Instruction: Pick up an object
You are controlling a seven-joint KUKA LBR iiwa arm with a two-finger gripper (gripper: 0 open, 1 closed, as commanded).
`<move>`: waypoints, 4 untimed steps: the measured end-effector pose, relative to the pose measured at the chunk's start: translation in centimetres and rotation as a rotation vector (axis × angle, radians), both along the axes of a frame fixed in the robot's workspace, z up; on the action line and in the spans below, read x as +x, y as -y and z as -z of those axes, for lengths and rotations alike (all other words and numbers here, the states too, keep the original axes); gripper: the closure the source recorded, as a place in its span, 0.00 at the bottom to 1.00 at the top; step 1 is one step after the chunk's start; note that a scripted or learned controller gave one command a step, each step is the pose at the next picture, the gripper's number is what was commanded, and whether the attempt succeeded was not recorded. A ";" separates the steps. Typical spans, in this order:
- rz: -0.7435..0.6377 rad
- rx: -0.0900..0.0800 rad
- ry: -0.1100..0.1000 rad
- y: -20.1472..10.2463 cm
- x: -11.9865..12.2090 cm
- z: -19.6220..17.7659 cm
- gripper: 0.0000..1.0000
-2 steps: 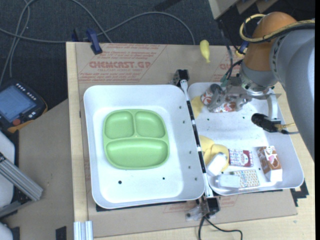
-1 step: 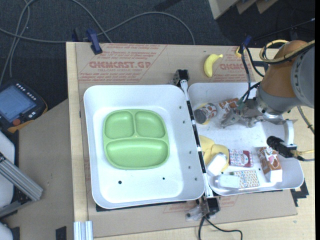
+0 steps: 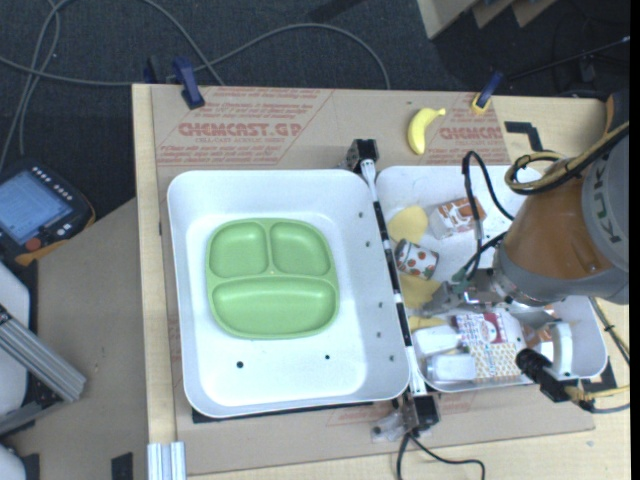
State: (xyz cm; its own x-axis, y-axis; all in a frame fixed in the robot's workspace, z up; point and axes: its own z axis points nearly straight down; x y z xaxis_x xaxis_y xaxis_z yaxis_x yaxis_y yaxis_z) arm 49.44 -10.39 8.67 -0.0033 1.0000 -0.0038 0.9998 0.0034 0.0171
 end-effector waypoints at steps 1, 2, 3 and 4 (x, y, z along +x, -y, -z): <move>0.003 0.004 -0.016 0.6 7.7 0.2 0.00; 0.003 0.003 -0.016 2.8 10.9 0.2 0.00; 0.014 0.007 -0.065 2.6 16.4 0.0 0.00; 0.010 0.011 -0.051 6.3 16.7 -0.1 0.00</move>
